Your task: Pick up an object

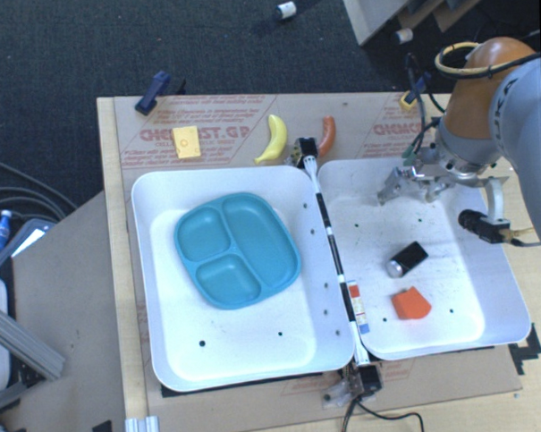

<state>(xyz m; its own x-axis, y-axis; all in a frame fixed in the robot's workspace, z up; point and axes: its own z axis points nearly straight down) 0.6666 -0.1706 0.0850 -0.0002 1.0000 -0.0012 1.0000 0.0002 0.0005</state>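
My gripper (414,188) hangs over the far part of the right bin (499,326), open, with nothing between its fingers. A small black cylinder with a silver end (407,258) lies on the bin floor, nearer the camera than the gripper and well apart from it. An orange block (411,305) lies a little nearer still, towards the bin's front. The grey arm with its orange band (484,85) comes in from the upper right.
The left bin (169,349) holds a blue divided plate (236,248). Behind the bins on the board lie a yellow banana (272,139), an orange sausage-shaped toy (326,135), a yellow tile (186,144) and a blue object (151,92).
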